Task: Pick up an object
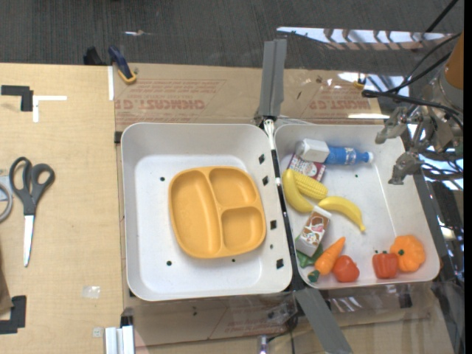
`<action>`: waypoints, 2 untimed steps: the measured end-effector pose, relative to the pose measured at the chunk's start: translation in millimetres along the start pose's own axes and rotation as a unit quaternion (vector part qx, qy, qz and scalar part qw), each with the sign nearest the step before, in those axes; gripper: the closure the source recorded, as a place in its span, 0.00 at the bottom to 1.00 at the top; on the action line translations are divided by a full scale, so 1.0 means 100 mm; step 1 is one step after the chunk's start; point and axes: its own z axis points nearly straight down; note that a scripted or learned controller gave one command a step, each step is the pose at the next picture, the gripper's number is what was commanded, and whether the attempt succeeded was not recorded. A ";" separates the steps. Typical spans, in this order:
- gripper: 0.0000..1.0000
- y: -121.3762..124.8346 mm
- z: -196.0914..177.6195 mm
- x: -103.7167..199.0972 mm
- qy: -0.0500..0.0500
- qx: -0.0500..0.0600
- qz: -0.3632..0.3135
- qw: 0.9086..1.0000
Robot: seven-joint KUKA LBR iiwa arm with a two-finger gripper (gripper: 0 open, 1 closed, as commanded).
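Bins side by side on your bench: the claw [404, 147] hangs over the far right rim of the right bin [402, 205], its two metal fingers spread apart with nothing between them. Just to the claw's left lies a blue water bottle [346, 155] on its side, and touching that bottle's far end, further left, a small white carton [313, 150] resting on a red-and-white packet [307, 169]. Nearer you and left of the claw, a yellow corn cob [304, 186] lies against a banana [345, 210], the two fruits touching at the middle of the bin. Below the banana, a small milk carton [312, 231] stands tilted beside a carrot [327, 255] and a red tomato [346, 270]. Almost straight toward you from the claw, near the bin's front right corner, a red pepper [385, 264] sits just beside an orange pumpkin [408, 251]. Well to the claw's left, the left bin [147, 220] carries a yellow three-part plate [217, 212] lying flat. Further left still, scissors [29, 194] rest on the wooden bench [59, 271].
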 end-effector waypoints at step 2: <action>0.00 0.86 1.56 0.43 0.000 0.000 0.033 0.999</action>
